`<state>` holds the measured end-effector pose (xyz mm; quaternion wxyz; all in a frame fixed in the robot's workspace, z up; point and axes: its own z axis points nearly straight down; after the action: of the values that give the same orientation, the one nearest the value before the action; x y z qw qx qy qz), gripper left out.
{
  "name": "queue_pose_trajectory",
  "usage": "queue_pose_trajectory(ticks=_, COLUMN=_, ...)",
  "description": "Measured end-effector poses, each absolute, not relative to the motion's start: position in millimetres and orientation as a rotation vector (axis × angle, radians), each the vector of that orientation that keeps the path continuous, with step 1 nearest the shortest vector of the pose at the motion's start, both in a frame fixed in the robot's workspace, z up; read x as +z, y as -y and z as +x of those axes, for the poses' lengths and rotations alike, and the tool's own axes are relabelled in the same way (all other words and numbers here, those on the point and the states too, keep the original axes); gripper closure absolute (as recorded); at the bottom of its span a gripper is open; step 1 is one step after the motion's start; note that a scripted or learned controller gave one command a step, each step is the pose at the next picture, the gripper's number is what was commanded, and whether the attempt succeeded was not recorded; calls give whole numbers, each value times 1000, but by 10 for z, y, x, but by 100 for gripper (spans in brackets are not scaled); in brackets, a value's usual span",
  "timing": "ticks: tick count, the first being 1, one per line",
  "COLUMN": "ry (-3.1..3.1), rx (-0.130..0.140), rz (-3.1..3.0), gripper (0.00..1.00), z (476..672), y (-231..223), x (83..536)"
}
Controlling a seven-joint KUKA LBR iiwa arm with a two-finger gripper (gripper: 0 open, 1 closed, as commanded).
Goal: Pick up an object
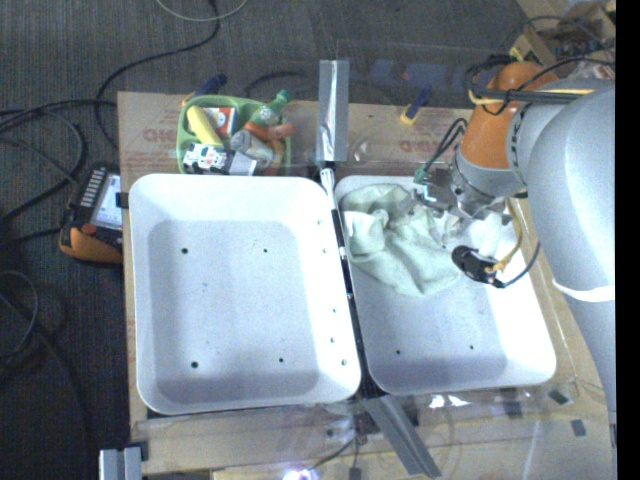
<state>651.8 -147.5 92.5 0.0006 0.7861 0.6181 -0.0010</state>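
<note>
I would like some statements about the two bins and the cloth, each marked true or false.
1. A pale cloth lies in the right bin. True.
2. The cloth lies in that bin's near half. False: it is bunched in the far half.
3. A green basket of small items stands beyond the left bin. True.
4. The gripper is above the left bin. False: it is over the right bin, at the cloth.

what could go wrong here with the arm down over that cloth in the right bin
The pincer sits low at the crumpled pale cloth near the back wall of the right bin, so a grab may only pinch a fold and let it slip out on the lift. A black cable loop hangs from the wrist beside the cloth and might snag it. Lifting could also drag the cloth over the divider toward the left bin.
</note>
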Motion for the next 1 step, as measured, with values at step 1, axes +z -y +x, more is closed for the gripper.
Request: queue_pose_trajectory(ticks=1, ry=-2346, rx=3, rz=2075, gripper=0, z=6712, y=1528, x=904)
